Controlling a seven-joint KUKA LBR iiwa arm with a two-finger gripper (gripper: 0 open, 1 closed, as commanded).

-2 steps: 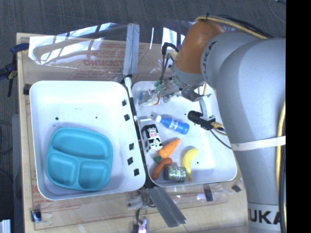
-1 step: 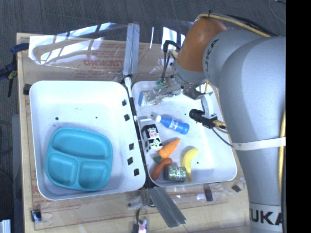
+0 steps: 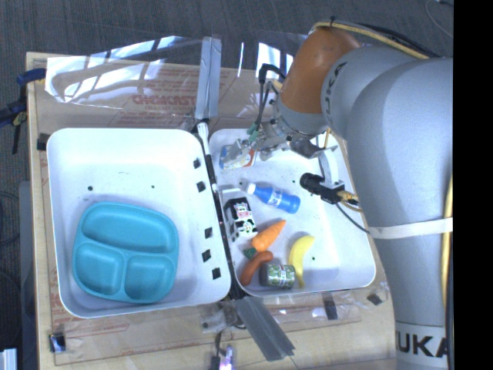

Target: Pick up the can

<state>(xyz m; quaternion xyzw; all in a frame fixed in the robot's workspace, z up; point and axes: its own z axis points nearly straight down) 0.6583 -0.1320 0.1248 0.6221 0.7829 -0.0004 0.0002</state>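
Note:
A dark green can (image 3: pixel 277 276) lies on its side at the front of the right bin (image 3: pixel 350 241), between a reddish-orange vegetable (image 3: pixel 253 267) and a banana (image 3: pixel 300 254). My gripper (image 3: pixel 258 141) is low in the bin's far left corner, well away from that can. Right at its tip sits a small silvery item with blue and orange print (image 3: pixel 234 156). I cannot make out whether that item is between the gripper's tips or just beside them. The orange-banded wrist (image 3: pixel 316 68) hangs over the bin's far edge.
The right bin also holds a blue bottle with a white cap (image 3: pixel 274 199), a black-and-white carton (image 3: pixel 241 216) and a carrot (image 3: pixel 268 235). A blue compartment tray (image 3: pixel 125 251) lies in the left bin (image 3: pixel 115 160). The grey arm (image 3: pixel 400 176) covers the right side.

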